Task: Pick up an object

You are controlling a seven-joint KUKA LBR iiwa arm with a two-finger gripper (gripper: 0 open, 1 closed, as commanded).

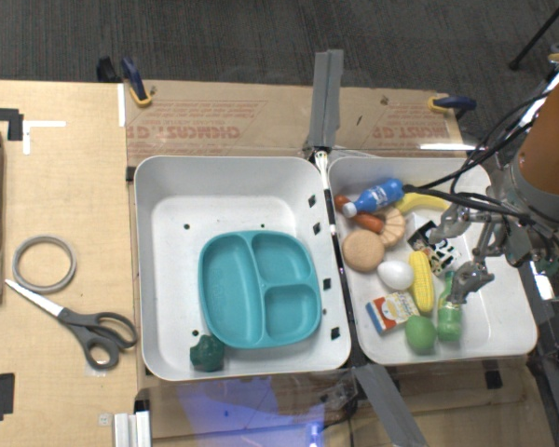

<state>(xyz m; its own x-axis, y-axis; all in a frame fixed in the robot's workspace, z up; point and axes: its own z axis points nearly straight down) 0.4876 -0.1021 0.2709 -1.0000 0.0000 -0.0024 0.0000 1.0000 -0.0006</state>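
The right bin [503, 338] holds several toy foods: a blue bottle [377, 196], a banana [427, 203], a tan bun [362, 249], a white egg [395, 274], a corn cob [422, 280], a green fruit [420, 334], a red and white carton [388, 313] and a small green bottle [449, 319]. My gripper [455, 252] hangs over the right side of this pile, open, its fingers spread apart. One finger is near the banana's end, the other [466, 282] just above the green bottle. A black and white spotted item [437, 252] lies beside the gap. Nothing sits between the fingers.
The left bin [168, 250] holds a teal divided plate [259, 289] and a dark green lump [206, 353] at its front. Scissors [84, 324] and a tape roll [44, 262] lie on the bench to the left. Black cables trail from the arm over the right bin's far corner.
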